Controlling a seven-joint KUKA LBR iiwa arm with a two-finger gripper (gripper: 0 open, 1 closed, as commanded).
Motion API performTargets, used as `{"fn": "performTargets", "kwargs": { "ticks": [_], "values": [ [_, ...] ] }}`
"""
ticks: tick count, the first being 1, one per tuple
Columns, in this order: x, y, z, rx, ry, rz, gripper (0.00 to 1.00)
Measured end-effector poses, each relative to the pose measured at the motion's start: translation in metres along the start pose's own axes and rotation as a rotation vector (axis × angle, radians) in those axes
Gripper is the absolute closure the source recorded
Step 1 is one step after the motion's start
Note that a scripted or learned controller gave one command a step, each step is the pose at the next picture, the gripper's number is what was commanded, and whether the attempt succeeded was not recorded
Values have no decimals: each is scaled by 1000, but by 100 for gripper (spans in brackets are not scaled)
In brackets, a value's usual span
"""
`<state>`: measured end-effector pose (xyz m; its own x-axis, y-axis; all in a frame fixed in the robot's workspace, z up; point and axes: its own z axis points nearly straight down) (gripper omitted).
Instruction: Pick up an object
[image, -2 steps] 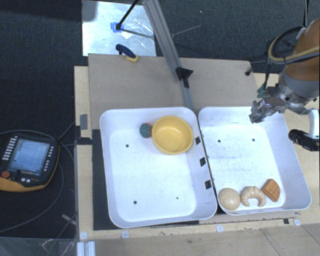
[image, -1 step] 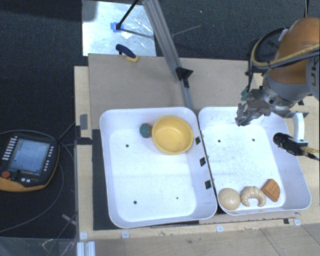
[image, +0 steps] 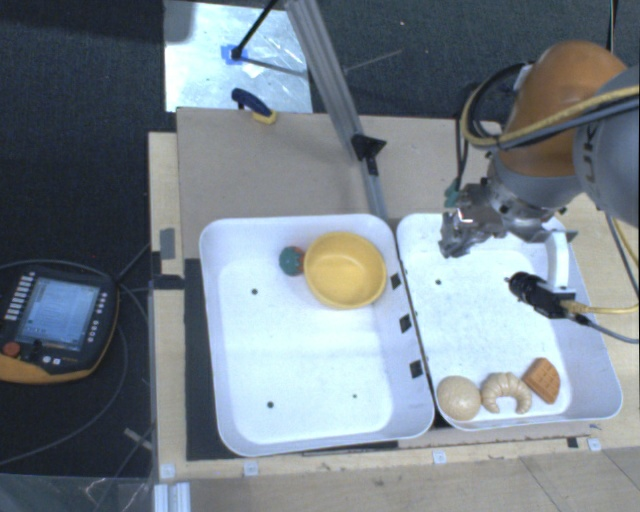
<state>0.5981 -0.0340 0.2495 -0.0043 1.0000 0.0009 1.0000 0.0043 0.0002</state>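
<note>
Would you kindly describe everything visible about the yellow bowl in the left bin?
The yellow bowl is round and shallow, with a smooth plastic-looking surface and nothing visible inside. It sits upright at the far right corner of the left bin, close to the wall shared with the right bin. A small dark green ball lies right against its left rim, seemingly touching it.

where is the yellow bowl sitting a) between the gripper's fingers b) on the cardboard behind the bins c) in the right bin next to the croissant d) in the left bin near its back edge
d: the yellow bowl rests inside the left bin near its back edge, beside a small green ball, while the croissant lies in the right bin.
</note>
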Motion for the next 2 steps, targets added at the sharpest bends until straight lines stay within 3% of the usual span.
{"fn": "performTargets", "kwargs": {
  "ticks": [2],
  "values": [
    [100,-30,4,-1,1,-1,100]
  ]
}}
